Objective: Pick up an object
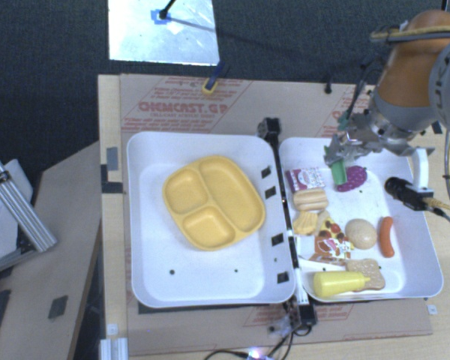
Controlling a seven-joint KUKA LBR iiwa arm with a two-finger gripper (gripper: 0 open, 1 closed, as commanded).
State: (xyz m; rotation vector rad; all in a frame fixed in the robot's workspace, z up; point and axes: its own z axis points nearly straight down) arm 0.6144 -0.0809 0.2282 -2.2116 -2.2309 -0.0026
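My gripper point(339, 158) hangs over the back of the right bin point(427, 276), just above a green piece point(337, 174) that adjoins a purple toy point(352, 178). Whether the green piece is in the gripper's grasp is unclear. In the same bin lie a pink and white packet point(305, 178), a hot dog bun point(310, 199), a pale yellow toy point(306, 221), a pizza slice point(330, 243), a beige egg point(361, 233), a red sausage point(387, 236), a yellow bottle point(337, 283) and a tan biscuit point(369, 270).
The left bin point(157, 276) holds a yellow divided plate point(214, 201). A black-clipped divider point(281, 208) separates the two bins. A shiny square sheet point(163, 21) lies beyond the bench at the back.
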